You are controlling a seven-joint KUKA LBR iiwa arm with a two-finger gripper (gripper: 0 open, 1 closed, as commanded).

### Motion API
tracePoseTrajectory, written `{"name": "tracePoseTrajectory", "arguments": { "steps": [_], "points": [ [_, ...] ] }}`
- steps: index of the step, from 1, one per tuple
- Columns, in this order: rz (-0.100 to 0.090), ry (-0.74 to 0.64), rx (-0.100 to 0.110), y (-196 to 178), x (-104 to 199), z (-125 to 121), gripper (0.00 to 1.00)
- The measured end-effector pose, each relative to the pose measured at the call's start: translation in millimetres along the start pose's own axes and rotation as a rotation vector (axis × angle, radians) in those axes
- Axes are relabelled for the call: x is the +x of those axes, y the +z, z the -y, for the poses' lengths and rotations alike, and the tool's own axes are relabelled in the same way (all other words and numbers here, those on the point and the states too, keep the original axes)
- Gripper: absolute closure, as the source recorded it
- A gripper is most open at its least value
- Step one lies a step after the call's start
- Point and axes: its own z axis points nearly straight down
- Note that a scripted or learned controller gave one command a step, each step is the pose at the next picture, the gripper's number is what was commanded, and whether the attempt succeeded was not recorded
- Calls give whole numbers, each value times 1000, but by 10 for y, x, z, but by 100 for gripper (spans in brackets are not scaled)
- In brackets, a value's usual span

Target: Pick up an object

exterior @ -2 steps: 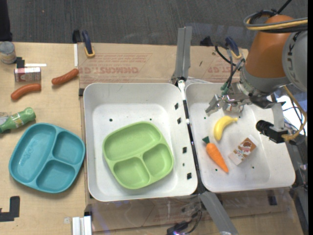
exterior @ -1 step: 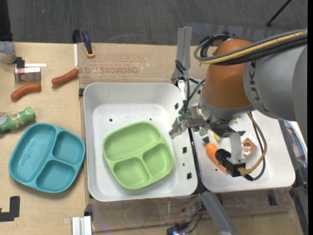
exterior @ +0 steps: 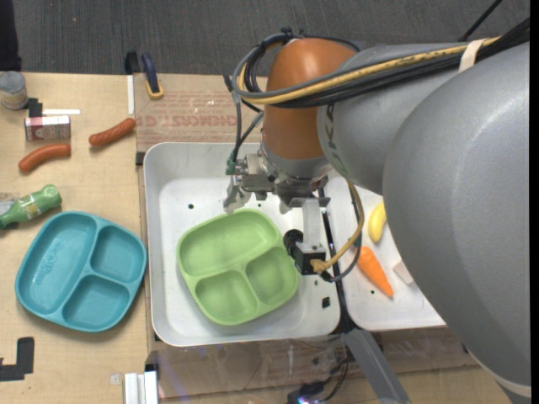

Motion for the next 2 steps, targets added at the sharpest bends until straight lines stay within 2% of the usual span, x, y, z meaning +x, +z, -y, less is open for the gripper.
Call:
{"name": "tracePoseTrajectory", "arguments": {
  "steps": [1,2],
  "points": [
    [0,116,-1,-436,26,322,0],
    [1,234,2,423,576,879,0]
  ]
}}
